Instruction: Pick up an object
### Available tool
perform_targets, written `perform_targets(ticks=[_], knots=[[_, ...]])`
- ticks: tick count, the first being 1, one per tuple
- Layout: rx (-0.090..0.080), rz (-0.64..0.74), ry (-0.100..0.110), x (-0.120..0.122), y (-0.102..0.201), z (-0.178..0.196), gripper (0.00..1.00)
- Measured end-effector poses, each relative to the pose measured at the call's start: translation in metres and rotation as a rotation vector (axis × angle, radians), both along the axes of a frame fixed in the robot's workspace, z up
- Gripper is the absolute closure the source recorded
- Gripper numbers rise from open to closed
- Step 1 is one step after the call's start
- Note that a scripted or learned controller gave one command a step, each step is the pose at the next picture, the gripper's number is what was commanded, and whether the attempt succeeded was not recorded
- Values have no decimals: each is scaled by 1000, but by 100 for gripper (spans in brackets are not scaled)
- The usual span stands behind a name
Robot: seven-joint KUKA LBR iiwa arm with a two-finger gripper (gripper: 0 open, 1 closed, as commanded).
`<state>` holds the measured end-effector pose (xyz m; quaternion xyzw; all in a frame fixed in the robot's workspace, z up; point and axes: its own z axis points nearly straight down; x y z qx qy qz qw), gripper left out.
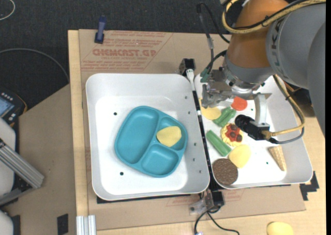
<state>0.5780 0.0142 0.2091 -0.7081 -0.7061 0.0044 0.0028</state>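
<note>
Toy food lies crowded in the right bin (295, 172), and the claw (214, 96) hangs over that bin's upper left corner, close to the wall it shares with the left bin (98, 125). Seen from the one overhead camera, the nearest piece is a pale yellow lump (209, 112) just below the claw, almost under it, touching or nearly touching a short green stick (224, 116) that slants down and to the left. A red piece (239, 104) sits just to the claw's right, partly under the wrist. Further below the claw come a longer green stick (217, 142), its long axis running down and to the right, a small pizza-like disc (232, 134), a yellow round piece (239, 155), a brown cookie (225, 171) and, well off to the lower right, a cone (277, 157).

Whether the claw is released or clenched I cannot tell; the wrist body and cabling hide it, and nothing is visibly held.

My reading is that the coming move turns on a short drop straight down onto the yellow lump.

Away to the claw's lower left, in the left bin, a blue divided plate (139, 141) carries another yellow piece (169, 135).

The arm (258, 27) reaches in from the right, its orange band above the wrist, with the wrist pointed steeply downward.
</note>
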Motion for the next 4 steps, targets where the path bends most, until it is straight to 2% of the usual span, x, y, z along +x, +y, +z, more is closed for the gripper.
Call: perform_targets(ticks=[1, 2, 3, 4], knots=[[5, 4, -22, -91, 3, 134, 100], [2, 2, 1, -37, 8, 17, 100], [2, 2, -32, -52, -23, 224, 100], [2, 2, 0, -43, -11, 118, 100]])
